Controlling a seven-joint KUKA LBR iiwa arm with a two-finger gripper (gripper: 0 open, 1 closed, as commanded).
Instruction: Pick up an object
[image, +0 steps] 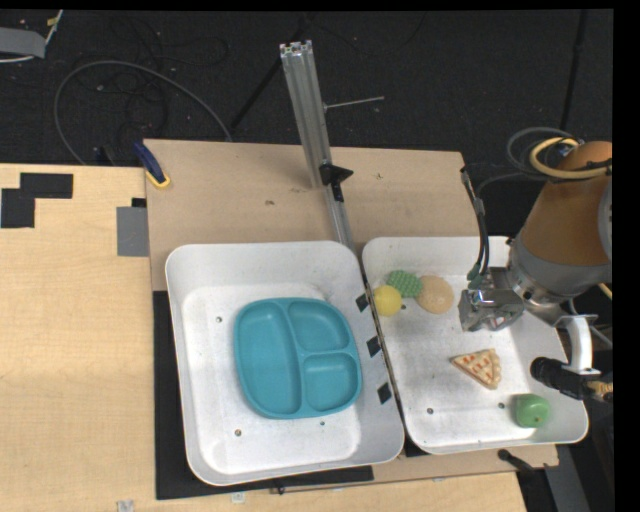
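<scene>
Landmark: the right bin (440, 425), white and shallow.

Nearest the camera, a green ball (531, 410) lies in that bin's near right corner, clear of all else. Just beyond it, toward the bin's middle, a tan waffle wedge (479, 367) lies flat, apart from the ball.

Further in, the gripper (487, 309) is low over the bin's right half, just beyond the wedge and not seen to touch it. Whether its claw is wide or narrow cannot be told; nothing is visible between its tips. The arm (562, 225), grey with an orange band, rises from it over the bin's right rim.

Left of the gripper, along the bin's far part, sit a beige round piece (435, 294), a green ridged piece (403, 283) touching it, and a yellow ball (386, 300) against the bin's left wall. The beige piece is near the gripper but apart.

Left of the right bin, the second bin (200, 300) holds a teal divided plate (297, 356).

Beyond both bins, a metal post (310, 120) stands on the brown board (240, 190).
</scene>
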